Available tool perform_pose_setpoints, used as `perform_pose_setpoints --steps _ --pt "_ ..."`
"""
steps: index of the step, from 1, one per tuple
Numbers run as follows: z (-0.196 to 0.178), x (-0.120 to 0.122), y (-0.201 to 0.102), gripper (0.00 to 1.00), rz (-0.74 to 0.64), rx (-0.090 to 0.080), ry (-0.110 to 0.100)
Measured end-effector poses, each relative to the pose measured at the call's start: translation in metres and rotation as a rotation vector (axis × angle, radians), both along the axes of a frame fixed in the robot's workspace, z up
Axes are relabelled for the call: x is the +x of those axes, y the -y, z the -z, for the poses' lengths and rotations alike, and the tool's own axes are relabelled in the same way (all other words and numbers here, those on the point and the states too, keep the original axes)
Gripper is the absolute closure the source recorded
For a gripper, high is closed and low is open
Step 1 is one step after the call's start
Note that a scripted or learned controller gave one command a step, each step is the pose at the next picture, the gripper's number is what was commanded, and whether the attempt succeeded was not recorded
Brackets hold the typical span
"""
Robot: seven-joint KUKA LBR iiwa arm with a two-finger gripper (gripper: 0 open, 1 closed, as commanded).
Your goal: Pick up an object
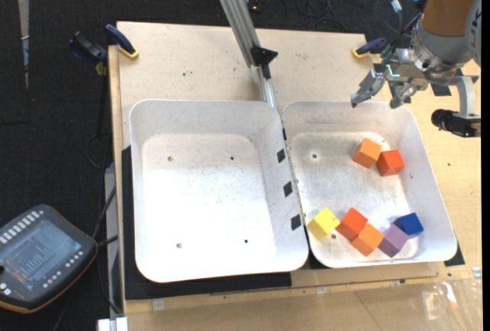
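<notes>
The right bin (337, 176) holds several small cubes. An orange cube (368, 152) and a red-orange cube (390, 162) sit together near its back right. Along its front lie a yellow cube (323, 223), a red cube (353, 222), an orange cube (367, 238), a purple cube (393, 240) and a blue cube (409, 224), packed close together. My gripper (380, 97) hangs above the bin's back right rim, behind the orange pair. It is open, with nothing between its fingers.
The left bin (199, 191) lies beside the right one. A slanted aluminium pole (233, 0) ends at the bins' back junction. Clamps (119, 40) (367, 48) sit at the board's back corners. A teach pendant (38, 257) lies at the front left.
</notes>
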State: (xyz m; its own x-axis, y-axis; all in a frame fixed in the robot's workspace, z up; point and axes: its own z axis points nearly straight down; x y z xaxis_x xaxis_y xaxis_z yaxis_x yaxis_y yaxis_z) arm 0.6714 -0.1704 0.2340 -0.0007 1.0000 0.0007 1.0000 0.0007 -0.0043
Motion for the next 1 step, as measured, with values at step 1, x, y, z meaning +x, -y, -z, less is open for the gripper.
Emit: perform_pose_setpoints --steps 1 --pt "-0.0026 0.0004 -0.0003 0.00 -0.002 -0.001 0.002"
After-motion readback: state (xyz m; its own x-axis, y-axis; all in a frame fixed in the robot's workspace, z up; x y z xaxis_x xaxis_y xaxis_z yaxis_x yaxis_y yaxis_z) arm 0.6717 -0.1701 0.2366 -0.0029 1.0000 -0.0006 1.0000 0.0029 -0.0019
